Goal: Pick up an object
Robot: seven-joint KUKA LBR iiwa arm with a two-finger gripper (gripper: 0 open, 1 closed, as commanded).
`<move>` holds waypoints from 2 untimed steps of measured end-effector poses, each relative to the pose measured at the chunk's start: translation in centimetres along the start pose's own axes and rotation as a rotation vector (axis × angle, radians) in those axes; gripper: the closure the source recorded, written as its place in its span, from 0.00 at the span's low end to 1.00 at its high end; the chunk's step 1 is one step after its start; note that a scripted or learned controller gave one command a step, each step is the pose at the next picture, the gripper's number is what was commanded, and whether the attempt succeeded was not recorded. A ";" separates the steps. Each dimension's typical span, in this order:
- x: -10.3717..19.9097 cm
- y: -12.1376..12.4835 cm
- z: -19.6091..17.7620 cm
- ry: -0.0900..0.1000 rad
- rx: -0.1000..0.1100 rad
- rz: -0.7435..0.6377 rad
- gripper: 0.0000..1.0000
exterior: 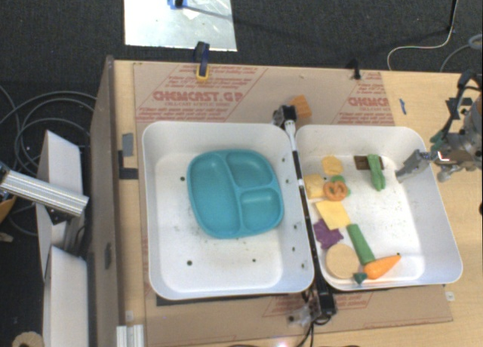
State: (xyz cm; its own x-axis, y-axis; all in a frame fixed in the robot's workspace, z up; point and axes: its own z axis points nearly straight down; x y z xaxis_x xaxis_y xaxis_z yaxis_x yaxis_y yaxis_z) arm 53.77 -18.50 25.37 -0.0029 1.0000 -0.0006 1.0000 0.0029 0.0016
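Observation:
The right bin (434, 225) holds several toy foods. Along its left side lie a yellow piece (332, 165), an orange ring (336, 188), a flat yellow square (333, 213) and a purple piece (327, 234). A brown block (361, 163) and a short green piece (376, 176) sit near the back. A green cucumber (360, 242), a tan disc (341, 260) and an orange carrot (381, 266) lie at the front. My gripper (413, 163) reaches in over the bin's back right rim, right of the green piece and apart from it. Nothing shows in its grasp.
The left bin (162, 187) holds a blue divided plate (234, 193). A black clamp (287, 117) sits where the two bins meet at the back. Brown cardboard (226, 89) lies under the bins. Cables (45, 104) and a metal frame stand at the left.

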 end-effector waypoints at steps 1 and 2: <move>-1.4 6.4 9.7 0.000 0.001 -0.004 0.00; 1.3 10.2 17.3 0.000 -0.001 -0.006 0.00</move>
State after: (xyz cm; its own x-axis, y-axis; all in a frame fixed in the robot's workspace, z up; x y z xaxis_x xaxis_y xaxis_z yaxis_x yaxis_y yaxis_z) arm 64.01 -17.20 8.12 -0.0084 1.0000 -0.0003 1.0000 0.0084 0.0027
